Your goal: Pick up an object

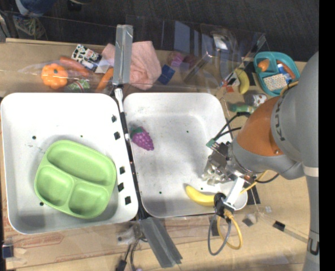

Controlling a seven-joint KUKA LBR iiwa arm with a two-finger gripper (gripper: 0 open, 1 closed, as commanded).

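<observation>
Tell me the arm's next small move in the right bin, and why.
Probably ease the claw down and slightly toward the banana, then close. The claw sits just above the banana's near end, and the purple grapes lie farther off.

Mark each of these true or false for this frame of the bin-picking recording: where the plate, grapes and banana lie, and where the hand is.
1. The green divided plate lies in the left bin. True.
2. The purple grapes lie on the green plate. False: they lie in the right bin, near its left wall.
3. The banana lies near the front edge of the right bin. True.
4. The hand hovers over the left bin. False: it is over the right bin's right side, just above the banana.
5. The banana is lifted clear of the bin. False: it lies on the bin floor.
</observation>
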